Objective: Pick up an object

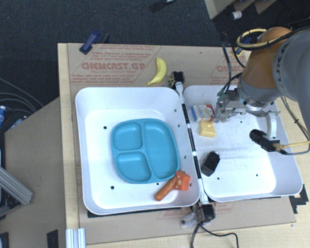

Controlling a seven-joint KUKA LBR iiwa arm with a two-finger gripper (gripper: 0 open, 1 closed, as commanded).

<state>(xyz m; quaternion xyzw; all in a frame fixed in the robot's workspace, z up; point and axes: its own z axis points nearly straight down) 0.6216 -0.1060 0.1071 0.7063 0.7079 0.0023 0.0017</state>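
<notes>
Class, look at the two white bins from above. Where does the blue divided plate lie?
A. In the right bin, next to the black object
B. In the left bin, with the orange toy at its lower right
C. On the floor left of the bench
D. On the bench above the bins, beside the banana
B: the blue divided plate lies in the left bin, with the orange toy just off its lower right corner.

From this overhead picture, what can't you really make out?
- Gripper: small and dark under the arm's wrist; whether it grips anything can't be told.
- Striped item in the right bin: too blurred to identify, partly behind the yellow block.
- Black object: too dark for detail.
- Arm: cut off by the right edge.
</notes>
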